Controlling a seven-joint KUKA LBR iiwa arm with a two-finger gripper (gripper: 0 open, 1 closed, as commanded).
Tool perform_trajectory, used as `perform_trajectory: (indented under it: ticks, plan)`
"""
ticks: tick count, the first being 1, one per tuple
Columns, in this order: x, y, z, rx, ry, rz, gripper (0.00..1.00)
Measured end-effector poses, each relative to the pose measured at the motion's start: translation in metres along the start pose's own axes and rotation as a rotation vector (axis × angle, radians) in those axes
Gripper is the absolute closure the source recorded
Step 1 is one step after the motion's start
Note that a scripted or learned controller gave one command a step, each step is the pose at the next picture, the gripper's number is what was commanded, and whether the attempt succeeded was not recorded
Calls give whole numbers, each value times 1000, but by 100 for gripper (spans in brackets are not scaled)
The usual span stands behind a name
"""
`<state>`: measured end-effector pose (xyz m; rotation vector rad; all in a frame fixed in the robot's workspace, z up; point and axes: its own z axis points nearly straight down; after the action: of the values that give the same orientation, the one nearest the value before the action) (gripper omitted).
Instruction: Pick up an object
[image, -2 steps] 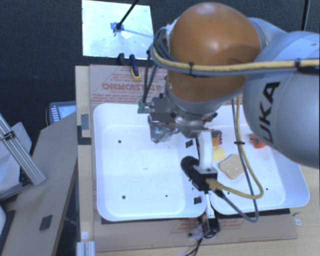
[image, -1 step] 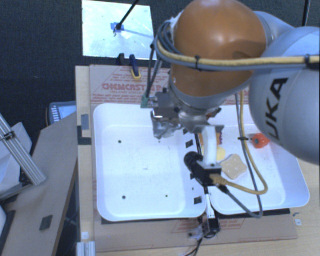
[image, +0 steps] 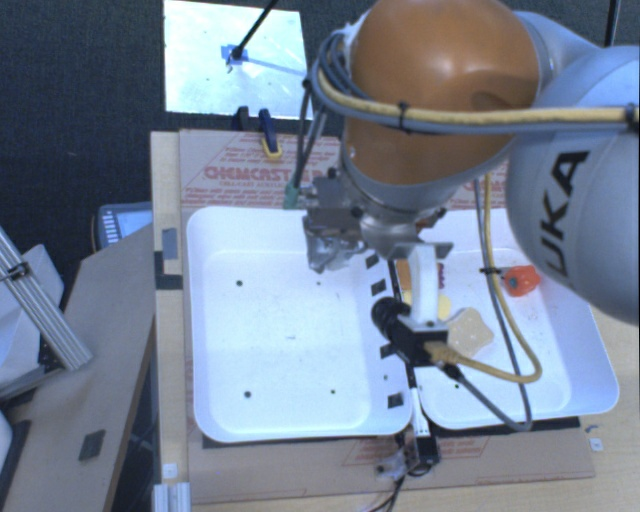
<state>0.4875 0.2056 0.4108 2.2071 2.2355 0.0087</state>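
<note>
Camera view, fixed above the bench: we record two shallow white bins side by side on a brown cardboard sheet (image: 250, 175) printed with red lettering. The left bin (image: 270, 340) shows a bare white floor with a few small dark dots. The right bin (image: 570, 360) holds the loose items.

We note three items in the right bin. A tan, roughly square piece (image: 470, 332), pale beige with a soft, sponge-like surface, lies near the divide between the bins. A yellow piece (image: 441, 304), flat and largely covered, lies just beside it, next to the white bracket (image: 424, 285) on the arm. A small orange object (image: 518, 281), rounded and bright, sits apart from these toward the bin's far side.

The arm (image: 440, 90) reaches in from the right, its large orange band dominating the upper middle of the frame. The gripper (image: 330, 248) appears as a grey metallic assembly over the far right corner of the left bin, close to the divide. We cannot tell how it is set, nor whether anything is in it; the wrist blocks the view. A yellow cable (image: 500, 372) loops from the arm across the right bin.
</note>
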Motion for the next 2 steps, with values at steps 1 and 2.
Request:
perform_trajectory:
  ticks: [1, 2]
  plan:
    - [0, 1, -11, -2, 1, -6, 100]
    - [1, 1, -22, -3, 2, -13, 100]
